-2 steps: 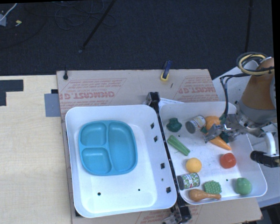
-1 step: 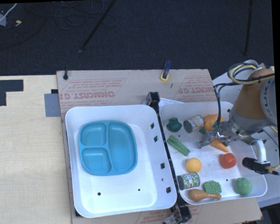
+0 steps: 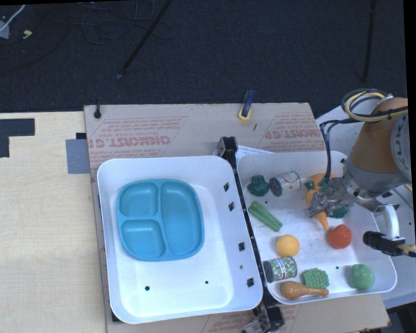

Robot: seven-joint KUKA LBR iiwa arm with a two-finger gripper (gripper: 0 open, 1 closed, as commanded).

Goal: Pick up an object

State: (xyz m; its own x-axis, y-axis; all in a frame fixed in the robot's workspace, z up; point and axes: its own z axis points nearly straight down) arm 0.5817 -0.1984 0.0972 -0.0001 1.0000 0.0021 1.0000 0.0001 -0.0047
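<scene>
While the gripper [image 3: 326,203] hangs low at the right bin's [image 3: 388,282] three o'clock side, over an orange carrot-like piece [image 3: 320,218], its grip cannot be told. Judging by this, the reach is under way; next comes a clean close and lift.

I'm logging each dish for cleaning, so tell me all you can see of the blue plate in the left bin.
The blue plate is a light blue, rounded-square dish that looks like smooth plastic, split by raised ridges into three compartments: two smaller on the left, one long on the right. It lies flat and upright on the floor of the left bin, toward its upper left. Nothing lies on it.
</scene>
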